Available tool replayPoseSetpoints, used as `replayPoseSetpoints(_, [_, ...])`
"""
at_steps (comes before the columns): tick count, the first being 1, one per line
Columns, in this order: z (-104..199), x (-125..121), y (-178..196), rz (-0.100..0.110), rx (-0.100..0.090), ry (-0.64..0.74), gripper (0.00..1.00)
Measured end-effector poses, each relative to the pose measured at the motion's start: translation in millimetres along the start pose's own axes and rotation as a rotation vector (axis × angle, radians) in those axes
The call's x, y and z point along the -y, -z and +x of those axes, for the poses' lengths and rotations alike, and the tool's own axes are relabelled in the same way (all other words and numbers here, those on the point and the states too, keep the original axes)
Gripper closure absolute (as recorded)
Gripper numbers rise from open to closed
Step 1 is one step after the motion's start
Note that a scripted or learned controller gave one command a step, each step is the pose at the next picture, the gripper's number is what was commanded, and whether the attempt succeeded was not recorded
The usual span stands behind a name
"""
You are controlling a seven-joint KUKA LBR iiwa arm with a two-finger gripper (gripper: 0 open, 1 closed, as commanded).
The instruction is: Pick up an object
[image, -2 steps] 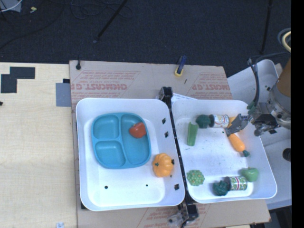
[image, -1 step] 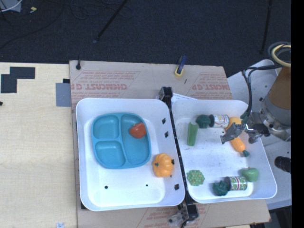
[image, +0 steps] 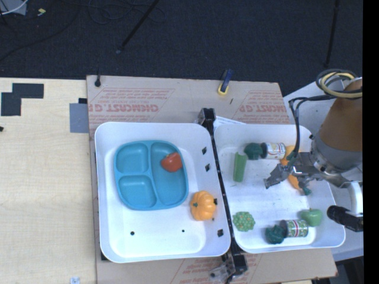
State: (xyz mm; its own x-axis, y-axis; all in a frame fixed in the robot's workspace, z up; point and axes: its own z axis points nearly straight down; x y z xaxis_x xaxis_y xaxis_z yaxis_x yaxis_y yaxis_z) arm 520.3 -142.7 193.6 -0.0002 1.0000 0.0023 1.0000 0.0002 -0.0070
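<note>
claw over right bin | orange object half hidden behind it

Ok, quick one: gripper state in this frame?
Gripper: over the right bin, beside an orange object; open or closed cannot be told.

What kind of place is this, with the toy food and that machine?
Probably a robotics lab test bench. Two white bins sit on taped-down cardboard, holding toy food such as an orange pumpkin; a robot arm reaches over the right one, and cables trail across the dark floor behind.
</note>
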Motion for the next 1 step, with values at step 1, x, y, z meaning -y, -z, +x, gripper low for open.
replayPoseSetpoints(1, [-7.7, 5.6, -52.1, 0.001, 0.000, 0.000, 0.00])
